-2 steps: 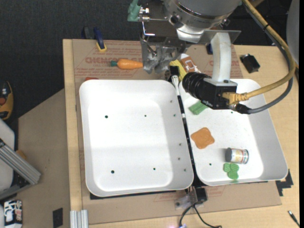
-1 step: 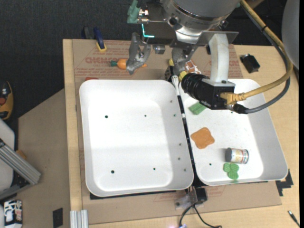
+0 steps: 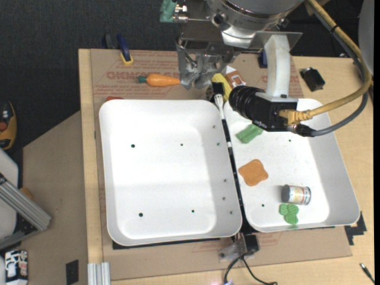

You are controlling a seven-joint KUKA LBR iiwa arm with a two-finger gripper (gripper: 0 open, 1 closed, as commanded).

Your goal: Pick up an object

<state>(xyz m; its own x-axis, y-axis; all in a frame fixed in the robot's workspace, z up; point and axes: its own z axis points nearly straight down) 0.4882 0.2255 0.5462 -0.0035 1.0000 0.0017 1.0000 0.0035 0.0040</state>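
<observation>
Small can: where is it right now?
The small can lies on its side in the right bin, toward the near right corner, just above the green leafy piece and right of the orange slice.

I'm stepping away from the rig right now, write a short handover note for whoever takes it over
Gripper: up past the far edge of the bins, over the cardboard beside the toy carrot; whether it is open or shut cannot be told, and nothing is visibly held.
Right bin: green block, orange piece, small can on its side, green leafy toy.
Left bin: no pickable thing seen in it.
A yellow thing lies at the far end, partly hidden by the arm.
Done: no pick confirmed.
Left: grasp one object and lift it.
</observation>
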